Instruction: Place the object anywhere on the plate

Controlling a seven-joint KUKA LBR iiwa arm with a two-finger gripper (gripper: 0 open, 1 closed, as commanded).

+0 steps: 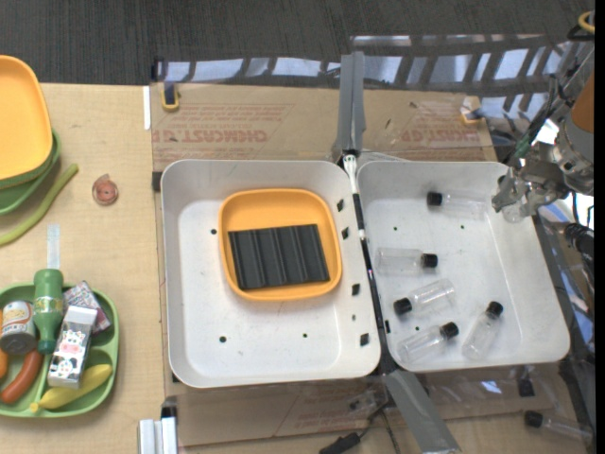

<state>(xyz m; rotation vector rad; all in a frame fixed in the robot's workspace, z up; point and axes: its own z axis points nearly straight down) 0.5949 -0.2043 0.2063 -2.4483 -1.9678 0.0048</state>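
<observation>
Hovering at the right bin's far corner, your tool (513, 197), grip state indiscernible, risks slipping on those clear vials (423, 300) before reaching the plate (280, 204).

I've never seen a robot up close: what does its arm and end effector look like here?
At the picture's right edge, the arm shows an orange band with pale grey below it. The end effector is small, of grey and silvery metal, with thin dark cables running beside it. No markings can be made out.

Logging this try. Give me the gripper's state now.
Gripper: over the right bin's far right corner; open or shut cannot be told, nor whether it holds a vial.
</observation>
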